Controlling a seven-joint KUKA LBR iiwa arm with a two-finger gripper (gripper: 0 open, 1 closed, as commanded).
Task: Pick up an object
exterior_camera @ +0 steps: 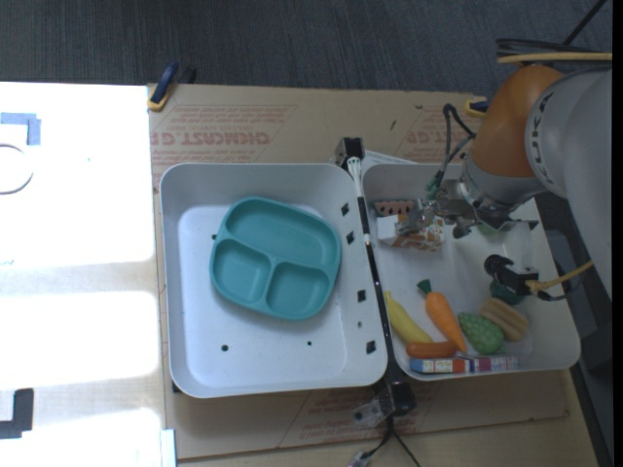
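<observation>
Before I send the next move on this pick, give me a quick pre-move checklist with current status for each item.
1. Gripper is over the right bin: ok.
2. Something between its fingers: cannot tell; the wrist hides them.
3. Pickable items in the right bin: ok; carrot, banana, green toy lie near its front.
4. Those three are clear of the arm: ok.
5. Teal divided plate sits in the left bin, away from the gripper: ok.

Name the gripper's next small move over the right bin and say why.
Probably a short descent: the gripper hangs at the upper end of the shallow white right bin, while the orange toy carrot and yellow toy banana lie apart, nearer the bottom rim.
</observation>
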